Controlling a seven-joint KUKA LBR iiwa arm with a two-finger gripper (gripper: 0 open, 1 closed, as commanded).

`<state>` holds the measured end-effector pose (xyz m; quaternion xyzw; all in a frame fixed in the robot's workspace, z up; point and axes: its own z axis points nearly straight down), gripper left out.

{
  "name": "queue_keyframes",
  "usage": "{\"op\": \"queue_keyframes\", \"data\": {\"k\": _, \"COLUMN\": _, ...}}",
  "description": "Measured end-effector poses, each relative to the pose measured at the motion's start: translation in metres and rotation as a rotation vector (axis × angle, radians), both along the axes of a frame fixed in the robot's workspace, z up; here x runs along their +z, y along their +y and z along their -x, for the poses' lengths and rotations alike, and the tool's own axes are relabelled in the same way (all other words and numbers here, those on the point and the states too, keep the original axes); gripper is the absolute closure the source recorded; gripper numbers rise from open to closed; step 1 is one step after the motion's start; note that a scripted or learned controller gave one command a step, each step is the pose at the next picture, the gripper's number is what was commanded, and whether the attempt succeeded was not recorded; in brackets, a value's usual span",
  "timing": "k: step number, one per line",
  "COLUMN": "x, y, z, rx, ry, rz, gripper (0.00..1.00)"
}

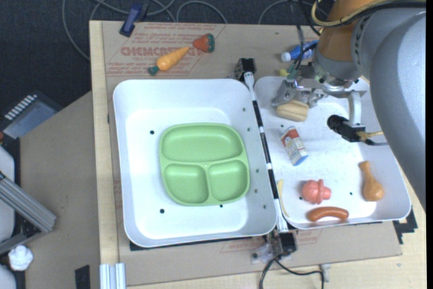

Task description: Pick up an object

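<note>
My gripper [298,93] hangs low over the back left corner of the right bin [392,208]. Directly under it, or touching it, lies a pale beige bread-like piece [292,111]; the view does not settle whether it is gripped. Further forward in that bin are a small red and white carton [293,146], a pink toy [314,191], a brown sausage [328,214] and a tan drumstick [370,181].
The left bin [135,145] holds a green divided plate [203,163]. Behind the bins, a toy carrot [178,55] lies on the cardboard bench top, with a blue clip [132,19] at its back edge. A black clamp [245,67] sits between the bins' back corners.
</note>
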<state>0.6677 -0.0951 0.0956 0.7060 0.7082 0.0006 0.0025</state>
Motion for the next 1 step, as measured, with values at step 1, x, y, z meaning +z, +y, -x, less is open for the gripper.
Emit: {"op": "queue_keyframes", "data": {"k": 1, "x": 0.0903, "y": 0.0616, "z": 0.089, "rx": -0.001, "ry": 0.003, "rz": -0.004, "gripper": 1.0}}
